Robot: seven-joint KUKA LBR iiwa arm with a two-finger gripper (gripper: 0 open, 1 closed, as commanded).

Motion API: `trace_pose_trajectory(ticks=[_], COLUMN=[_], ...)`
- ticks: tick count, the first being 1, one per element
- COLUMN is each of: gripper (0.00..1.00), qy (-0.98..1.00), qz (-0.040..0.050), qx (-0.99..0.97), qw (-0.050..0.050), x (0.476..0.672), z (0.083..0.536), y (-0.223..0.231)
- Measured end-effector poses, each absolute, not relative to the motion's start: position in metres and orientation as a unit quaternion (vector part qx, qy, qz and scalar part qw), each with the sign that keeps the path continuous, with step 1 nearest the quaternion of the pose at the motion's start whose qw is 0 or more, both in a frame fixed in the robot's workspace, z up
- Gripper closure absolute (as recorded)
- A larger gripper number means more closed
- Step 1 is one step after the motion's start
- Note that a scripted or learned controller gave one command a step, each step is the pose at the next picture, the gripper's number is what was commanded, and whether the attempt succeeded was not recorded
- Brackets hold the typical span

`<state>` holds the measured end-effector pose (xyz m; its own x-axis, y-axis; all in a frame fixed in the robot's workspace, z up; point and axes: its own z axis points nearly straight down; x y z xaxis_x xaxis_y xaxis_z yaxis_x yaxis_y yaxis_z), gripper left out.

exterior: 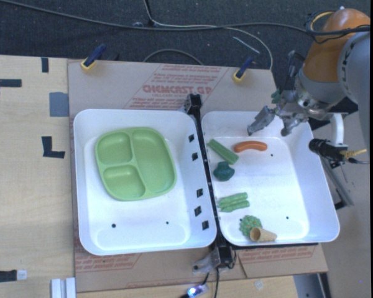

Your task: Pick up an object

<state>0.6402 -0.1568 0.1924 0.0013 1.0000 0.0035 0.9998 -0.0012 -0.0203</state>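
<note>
The claw (274,126), fingers spread wide and holding nothing, hovers over the right shallow white bin (298,197), just above the orange toy sausage (250,146).

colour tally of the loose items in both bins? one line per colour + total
Light green: 3 - divided plate in the left bin; flat stick and bean-pod piece in the right bin
Dark teal: 1 - lump
Orange: 1 - sausage
Green and tan: 1 - leafy piece with a cone
Total: 6
</note>
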Motion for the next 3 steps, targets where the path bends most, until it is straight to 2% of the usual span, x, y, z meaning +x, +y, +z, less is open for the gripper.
trace_pose_trajectory(ticks=[1,3], gripper=[0.00,0.00], qy=[-0.708,-0.708], qz=[0.0022,0.0036], qx=[-0.706,-0.706], qw=[0.003,0.004], x=[0.643,0.629], z=[0.201,0.094], y=[-0.156,-0.141])
